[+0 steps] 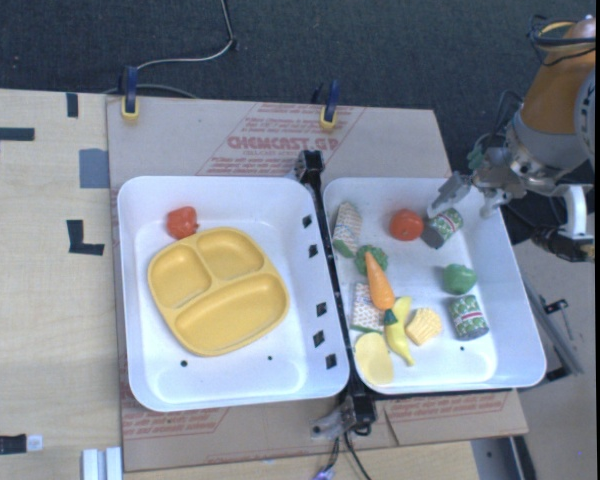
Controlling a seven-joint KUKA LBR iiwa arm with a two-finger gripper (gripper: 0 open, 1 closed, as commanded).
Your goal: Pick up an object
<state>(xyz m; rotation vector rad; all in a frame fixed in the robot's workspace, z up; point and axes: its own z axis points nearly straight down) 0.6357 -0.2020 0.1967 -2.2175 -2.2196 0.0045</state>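
Gripper (450,200) over right bin's (510,298) far edge, fingers seemingly clamped on small green-labelled can (442,228); can just right of red tomato (406,225), lifted at a tilt.

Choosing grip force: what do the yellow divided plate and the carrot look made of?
Yellow divided plate: likely hard moulded plastic, smooth and uniformly coloured, with soft highlights on its ridges. Carrot: seemingly toy plastic, evenly bright orange with a slight sheen; rubber can't be excluded.

Bench (40,268) (cardboard-topped) (270,138), two bins (140,368)
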